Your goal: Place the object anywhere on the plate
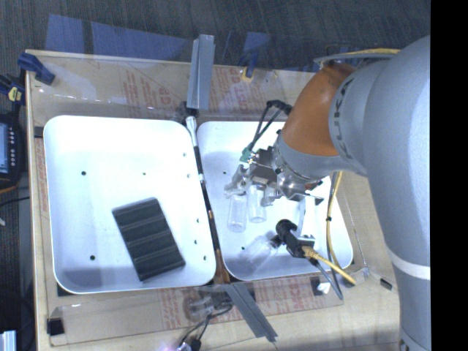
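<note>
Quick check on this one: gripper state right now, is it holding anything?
Gripper: over the right bin; open or closed cannot be told, and nothing is visibly held.

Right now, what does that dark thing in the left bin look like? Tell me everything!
The dark ribbed plate is a flat rectangle, dark grey to black, with raised ridges running across it that split it into bands. It looks like plastic or rubber. It lies flat on the floor of the left bin, turned at a slant, near the bin's front edge. Only the bin floor touches it; the gripper is over in the right bin.
</note>
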You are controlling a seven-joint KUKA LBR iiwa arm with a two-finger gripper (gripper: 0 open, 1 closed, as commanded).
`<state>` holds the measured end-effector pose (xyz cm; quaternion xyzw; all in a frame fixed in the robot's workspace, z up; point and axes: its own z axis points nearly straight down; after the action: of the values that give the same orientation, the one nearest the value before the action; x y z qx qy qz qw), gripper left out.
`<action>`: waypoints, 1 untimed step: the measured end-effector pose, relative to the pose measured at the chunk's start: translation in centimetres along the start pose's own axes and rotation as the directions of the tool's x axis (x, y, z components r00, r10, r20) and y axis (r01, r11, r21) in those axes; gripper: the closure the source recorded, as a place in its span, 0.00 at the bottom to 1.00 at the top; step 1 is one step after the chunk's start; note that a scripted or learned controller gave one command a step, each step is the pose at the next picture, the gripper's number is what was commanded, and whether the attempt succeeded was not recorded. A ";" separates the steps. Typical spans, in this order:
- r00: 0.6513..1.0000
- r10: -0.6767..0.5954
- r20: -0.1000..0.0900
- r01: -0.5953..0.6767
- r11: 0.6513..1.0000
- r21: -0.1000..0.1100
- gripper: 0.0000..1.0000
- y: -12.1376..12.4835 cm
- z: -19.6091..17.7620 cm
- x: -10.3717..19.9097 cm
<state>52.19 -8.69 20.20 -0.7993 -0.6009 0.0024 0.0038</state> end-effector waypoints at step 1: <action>0.996 -0.091 0.004 0.091 0.996 0.001 1.00 -6.2 1.4 5.0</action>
<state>47.60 -2.12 18.83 -0.7711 -0.6367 0.0043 0.0031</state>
